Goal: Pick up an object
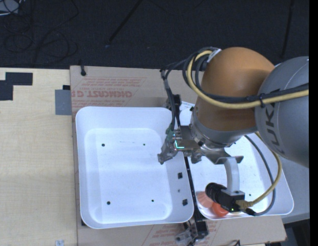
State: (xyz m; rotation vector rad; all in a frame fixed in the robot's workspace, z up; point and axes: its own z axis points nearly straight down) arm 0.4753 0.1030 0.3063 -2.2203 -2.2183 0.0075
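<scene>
Orange thing (219, 208): small, rounded, on the floor of the right bin (254, 173), close to that bin's near wall; a pale pinkish piece (203, 199) touches it. Position: below and right of the tool (166, 155) in the view, well apart from it, partly under the arm (233, 81). Tool: low over the rims where the two bins meet, at the left bin's (123, 173) wall; released or clenched cannot be told; nothing seen in it. Hazards, as judged: a descent here strikes the rims or meets bare floor, so a grasp on nothing; nearer the wall, the thing may be shoved against it, or roll out of the grip
</scene>
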